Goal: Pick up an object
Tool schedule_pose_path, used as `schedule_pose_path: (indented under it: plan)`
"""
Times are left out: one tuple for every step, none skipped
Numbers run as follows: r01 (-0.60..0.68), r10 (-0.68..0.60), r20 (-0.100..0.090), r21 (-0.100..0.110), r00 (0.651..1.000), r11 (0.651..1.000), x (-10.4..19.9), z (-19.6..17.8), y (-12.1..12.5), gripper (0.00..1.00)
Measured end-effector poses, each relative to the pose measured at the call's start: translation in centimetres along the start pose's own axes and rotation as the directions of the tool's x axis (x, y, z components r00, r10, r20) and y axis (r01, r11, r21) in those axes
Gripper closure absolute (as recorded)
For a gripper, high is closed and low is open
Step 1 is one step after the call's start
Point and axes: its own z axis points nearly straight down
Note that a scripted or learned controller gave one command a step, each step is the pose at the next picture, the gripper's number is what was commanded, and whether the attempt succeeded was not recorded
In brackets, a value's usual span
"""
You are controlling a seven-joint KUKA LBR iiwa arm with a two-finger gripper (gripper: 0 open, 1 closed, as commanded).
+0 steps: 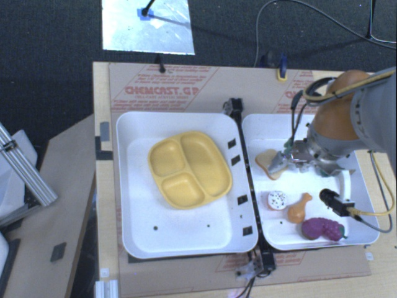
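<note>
In the right bin (260, 129) a tan, toast-like piece (267, 162) lies near the left wall. My gripper (281, 161) is low over the bin, its tip right against this piece's right edge. Nearer the front of the bin lie a white speckled ball (277, 199), an orange drumstick-shaped toy (299, 208) and a purple grape bunch (322, 229). The grey arm with its orange band (338, 113) covers the bin's right part.
The left bin (133, 166) holds a yellow divided plate (188, 168). A black ridge (243, 172) separates the two bins. A black cable plug (334, 202) hangs beside the arm above the right bin's front right.
</note>
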Motion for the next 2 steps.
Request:
schedule_pose_path:
  plan:
    - [-0.001,0.001,0.001,-0.009,1.000,1.000,-0.1,0.8,0.3,0.00]
    - [0.000,0.000,0.000,-0.020,1.000,1.000,0.1,-0.5,0.7,1.00]
